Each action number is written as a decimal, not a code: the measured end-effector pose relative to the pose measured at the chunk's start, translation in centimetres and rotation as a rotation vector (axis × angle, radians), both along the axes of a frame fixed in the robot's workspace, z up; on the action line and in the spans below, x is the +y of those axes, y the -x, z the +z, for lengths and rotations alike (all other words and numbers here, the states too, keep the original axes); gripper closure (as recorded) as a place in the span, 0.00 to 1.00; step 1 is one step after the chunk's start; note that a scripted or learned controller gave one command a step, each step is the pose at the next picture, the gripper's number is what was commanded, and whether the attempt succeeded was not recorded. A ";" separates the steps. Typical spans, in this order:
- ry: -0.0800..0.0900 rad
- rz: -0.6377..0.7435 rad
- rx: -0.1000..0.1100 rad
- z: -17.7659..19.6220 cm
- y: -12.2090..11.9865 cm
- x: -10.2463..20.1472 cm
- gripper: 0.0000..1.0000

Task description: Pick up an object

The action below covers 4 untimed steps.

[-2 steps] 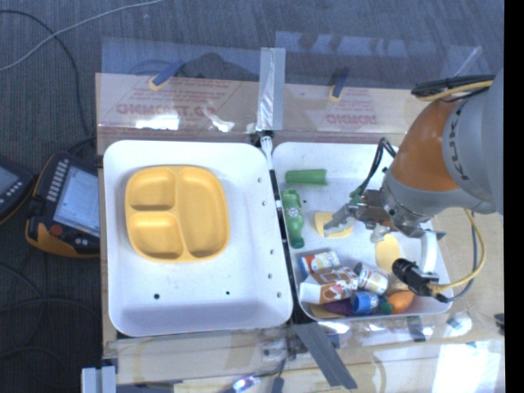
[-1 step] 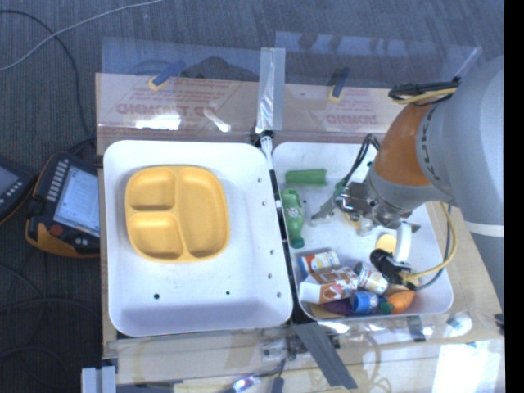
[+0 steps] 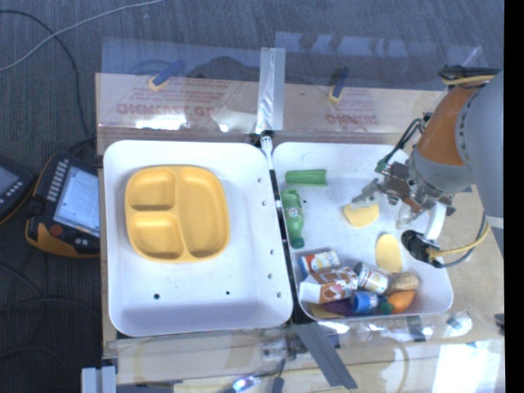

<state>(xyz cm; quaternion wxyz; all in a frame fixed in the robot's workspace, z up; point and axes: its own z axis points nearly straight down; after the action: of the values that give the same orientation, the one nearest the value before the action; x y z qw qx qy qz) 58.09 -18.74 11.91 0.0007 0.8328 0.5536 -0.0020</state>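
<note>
Arm enters from 3 o'clock, orange band (image 3: 438,133) above the wrist, hand (image 3: 391,188) low over the right bin (image 3: 360,155) near its 2 o'clock area. Hand detail is dark and small; how far it is open cannot be told, and nothing is seen held in it. Nearest candidate: a pale yellow wedge-shaped piece (image 3: 361,214) lying on the bin floor just beside the hand, at about 7 o'clock from it; whether they touch cannot be told. A second pale yellow oval piece (image 3: 390,253) lies at about 6 o'clock from the hand, apart from it, close to the black cable loop (image 3: 419,248) hanging from the wrist. A green cylinder (image 3: 305,177) lies flat at 9 o'clock from the hand, well apart, near the bin's left wall. A green bottle (image 3: 292,216) lies lengthwise along that left wall, below the cylinder. Along the bin's 6 o'clock edge sits a cluster of small things: red-and-white packets (image 3: 327,277), a small can (image 3: 374,281), a blue item (image 3: 363,303), an orange item (image 3: 399,300); all well apart from the hand. Left bin (image 3: 196,301) holds a yellow compartment tray (image 3: 176,212), in its upper half. Both bins rest on the desk (image 3: 188,97). A teach pendant (image 3: 65,207) lies on the floor at 9 o'clock.
</note>
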 end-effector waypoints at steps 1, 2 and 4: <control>0.001 0.094 -0.013 -2.8 -0.1 0.3 0.00; 0.004 0.097 -0.012 -1.9 -0.2 0.4 1.00; -0.007 0.240 -0.010 -3.0 -7.4 -1.3 0.00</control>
<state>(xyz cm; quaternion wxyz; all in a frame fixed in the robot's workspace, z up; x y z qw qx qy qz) 65.45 -20.06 8.93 0.0005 0.7605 0.6494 0.0042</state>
